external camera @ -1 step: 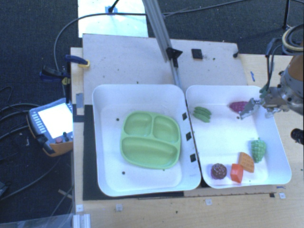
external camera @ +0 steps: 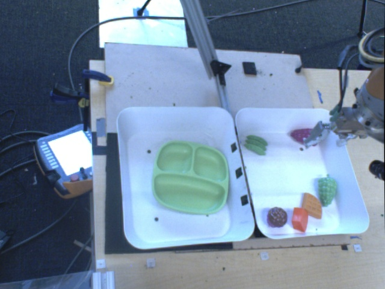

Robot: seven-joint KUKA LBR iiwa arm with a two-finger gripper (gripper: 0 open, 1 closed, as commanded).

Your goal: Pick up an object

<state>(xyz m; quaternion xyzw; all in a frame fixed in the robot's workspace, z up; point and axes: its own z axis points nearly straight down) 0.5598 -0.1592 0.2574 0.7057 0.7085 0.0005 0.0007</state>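
The right bin (external camera: 355, 179) holds several toy foods. A magenta piece (external camera: 299, 135) lies near its far edge. A green pea pod (external camera: 255, 144) is at the far left. A green grape bunch (external camera: 326, 189), an orange wedge (external camera: 311, 205), a red piece (external camera: 299, 219) and a brown round piece (external camera: 277, 216) sit along the near side. My gripper (external camera: 314, 136) reaches in from the right, low over the bin, its tip right beside the magenta piece. Nothing is visibly held.
The left bin (external camera: 135, 161) carries a green divided plate (external camera: 191, 176). A grey pole (external camera: 201, 32) slants across the far board. A handheld pendant (external camera: 65, 158) and cables lie on the floor at the left.
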